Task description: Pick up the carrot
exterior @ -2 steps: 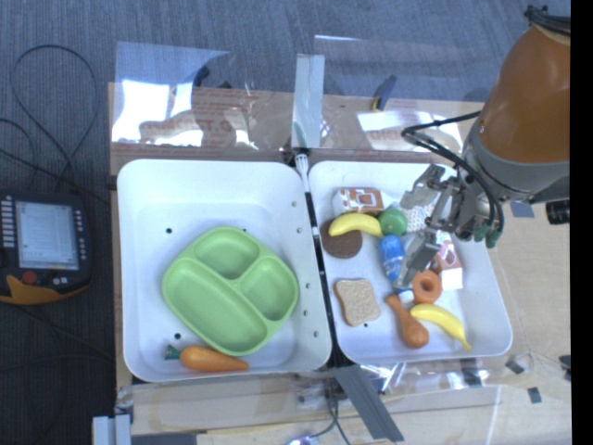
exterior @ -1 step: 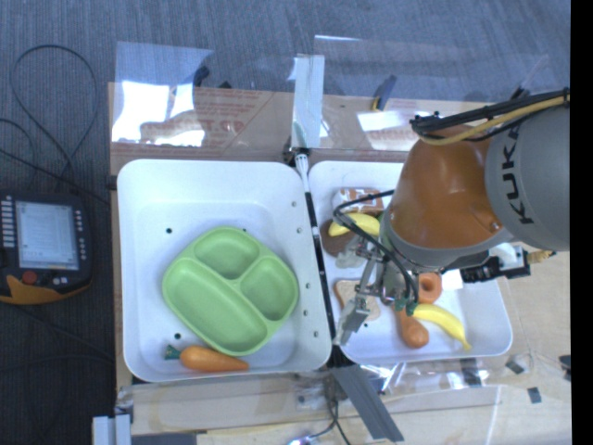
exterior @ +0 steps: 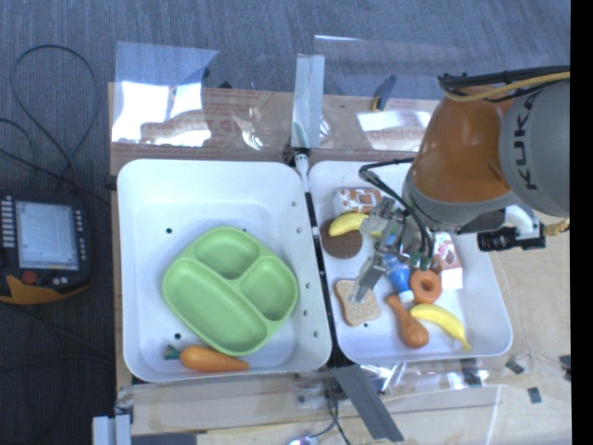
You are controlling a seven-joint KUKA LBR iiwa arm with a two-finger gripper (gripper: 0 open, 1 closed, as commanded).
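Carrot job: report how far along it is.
Nothing looks done: the carrot lies in the left bin, beside the green plate. In hand: the gripper hangs over the right bin's toy food. Left: cross over, grasp, lift.

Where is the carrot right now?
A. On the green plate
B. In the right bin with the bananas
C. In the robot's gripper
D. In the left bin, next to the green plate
D: the carrot lies on the floor of the left bin, just beside the green plate's front edge, while the gripper is over the right bin.
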